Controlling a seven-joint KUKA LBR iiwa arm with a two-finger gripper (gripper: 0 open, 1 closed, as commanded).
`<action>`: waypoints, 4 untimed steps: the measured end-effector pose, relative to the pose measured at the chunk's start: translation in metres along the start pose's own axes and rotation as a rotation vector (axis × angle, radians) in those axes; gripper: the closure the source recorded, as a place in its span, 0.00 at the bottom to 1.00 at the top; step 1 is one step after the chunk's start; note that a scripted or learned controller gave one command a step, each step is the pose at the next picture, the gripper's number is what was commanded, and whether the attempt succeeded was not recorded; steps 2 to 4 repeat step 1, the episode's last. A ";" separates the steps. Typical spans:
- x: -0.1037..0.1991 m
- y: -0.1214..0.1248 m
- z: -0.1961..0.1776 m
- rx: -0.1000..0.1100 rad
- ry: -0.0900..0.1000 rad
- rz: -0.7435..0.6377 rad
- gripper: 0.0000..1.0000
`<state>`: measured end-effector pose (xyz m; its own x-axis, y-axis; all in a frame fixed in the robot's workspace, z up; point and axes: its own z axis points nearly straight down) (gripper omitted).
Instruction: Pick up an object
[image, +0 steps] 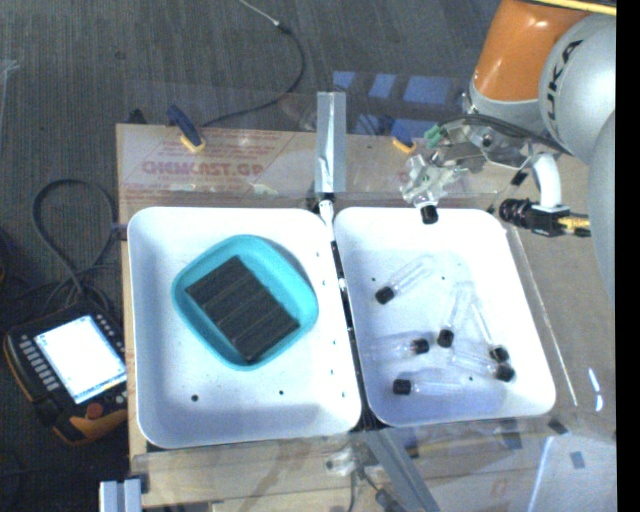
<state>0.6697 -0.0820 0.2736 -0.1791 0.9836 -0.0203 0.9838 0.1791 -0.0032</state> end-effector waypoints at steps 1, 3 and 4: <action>0.020 0.002 0.045 0.000 0.017 0.080 1.00; 0.020 0.002 0.045 0.000 0.017 0.080 1.00; 0.020 0.002 0.045 0.000 0.017 0.080 1.00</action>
